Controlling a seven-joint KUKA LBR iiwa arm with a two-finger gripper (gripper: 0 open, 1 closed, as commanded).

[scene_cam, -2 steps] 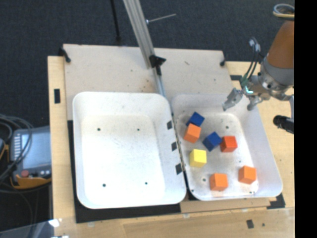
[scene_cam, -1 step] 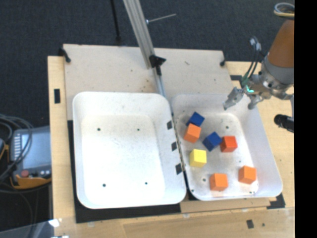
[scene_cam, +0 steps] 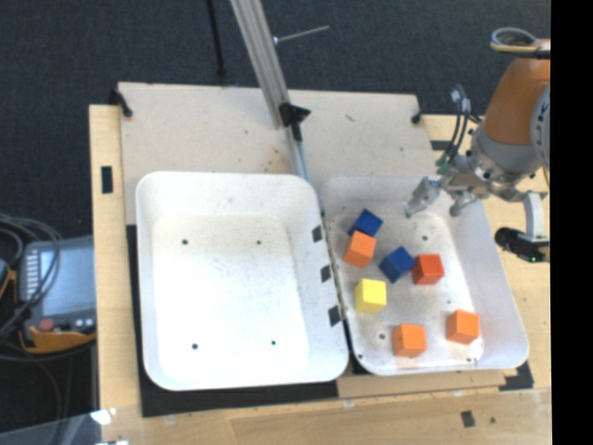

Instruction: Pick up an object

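arm: grey with an orange band, comes in from the right, over the top right corner of the right bin (scene_cam: 496,286) | wrist: bent down toward the bin's top edge | pincer (scene_cam: 443,197): two fingers spread apart, nothing between them, above the bin's top right part
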